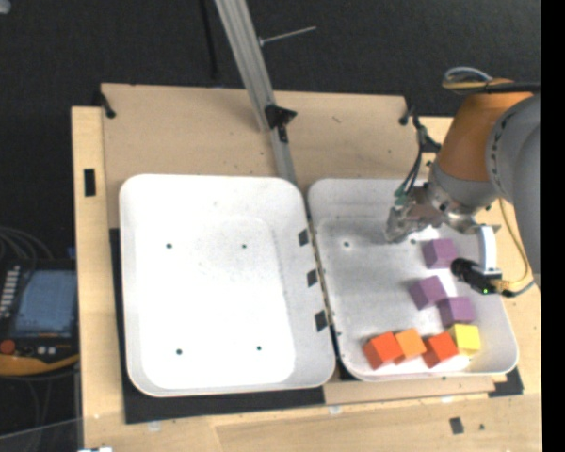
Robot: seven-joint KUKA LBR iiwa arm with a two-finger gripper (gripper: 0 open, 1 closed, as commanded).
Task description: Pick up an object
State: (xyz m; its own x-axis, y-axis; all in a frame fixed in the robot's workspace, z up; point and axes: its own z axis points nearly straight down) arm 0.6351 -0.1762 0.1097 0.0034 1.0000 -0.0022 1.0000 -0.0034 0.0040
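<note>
Camera view, jaws over right bin, grip state unclear, no legible writing

- The arm reaches in from the right — grey, with its orange band above the wrist.
- The wrist bends downward and leftward.
- The gripper hangs low, pointing down — its tip small and blurred.

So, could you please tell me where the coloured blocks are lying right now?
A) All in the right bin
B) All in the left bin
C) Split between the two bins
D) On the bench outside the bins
A: the purple blocks, orange blocks and yellow block all lie in the right bin, below the end effector.
</note>
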